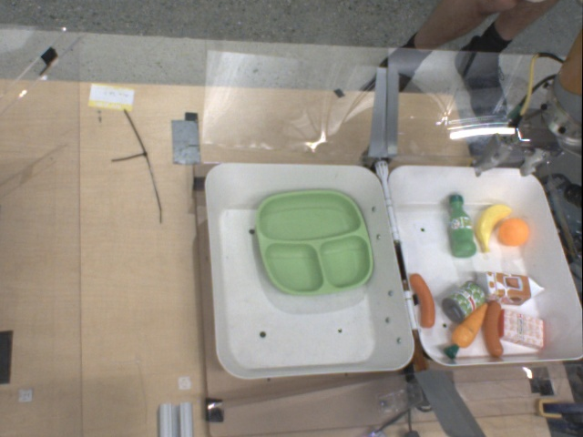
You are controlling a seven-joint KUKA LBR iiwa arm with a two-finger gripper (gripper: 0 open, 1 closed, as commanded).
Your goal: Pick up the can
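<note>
Plainly, the can lay tilted in the right bin, touching the carrot, so a descent from above onto its free sides seemed wisest.

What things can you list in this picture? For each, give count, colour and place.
bins: 2, white, side by side on the bench
plate: 1, green, three compartments, left bin
can: 1, green label, right bin, lying among the food
bottle: 1, green, right bin, top
banana: 1, yellow, right of the bottle
orange: 1, orange, beside the banana
sausages: 2, red-orange, either side of the can
carrot: 1, orange, below the can
cartons: 2, white and red, right bin, lower right
arm: 1, grey, upper right edge
</note>
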